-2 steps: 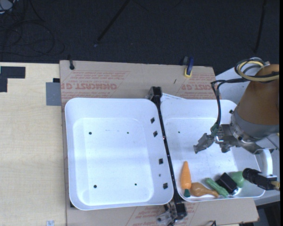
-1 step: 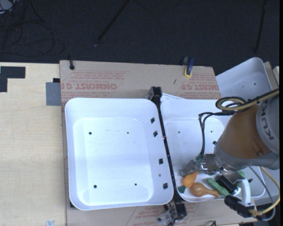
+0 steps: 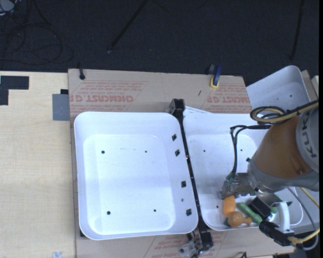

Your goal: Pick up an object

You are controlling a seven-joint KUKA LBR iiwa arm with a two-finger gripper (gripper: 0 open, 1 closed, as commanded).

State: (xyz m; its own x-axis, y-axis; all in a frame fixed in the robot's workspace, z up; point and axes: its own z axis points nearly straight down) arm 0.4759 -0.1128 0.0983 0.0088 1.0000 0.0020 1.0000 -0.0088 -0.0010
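We see the arm [image 3: 282, 155] reaching in from the right, bent low over the right bin [image 3: 210, 144]. Its claw [image 3: 231, 190] sits at the bin's near-right corner, just above an orange block [image 3: 229, 205]; can't tell if it's open or closed, or touching. Beside the block lie a tan ball [image 3: 236, 219] and a green stick [image 3: 248, 210], all bunched close together. Left bin [image 3: 126, 122] is alongside, w/ a black divider [image 3: 186, 171] between the two.

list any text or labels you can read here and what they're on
"GIMCRAZT" or similar, red print upside down on the cardboard sheet behind the left bin; letters blurred, uncertain.
The same red print repeats behind the right bin; partly cut off.
"KU", on the arm; rest cut off.
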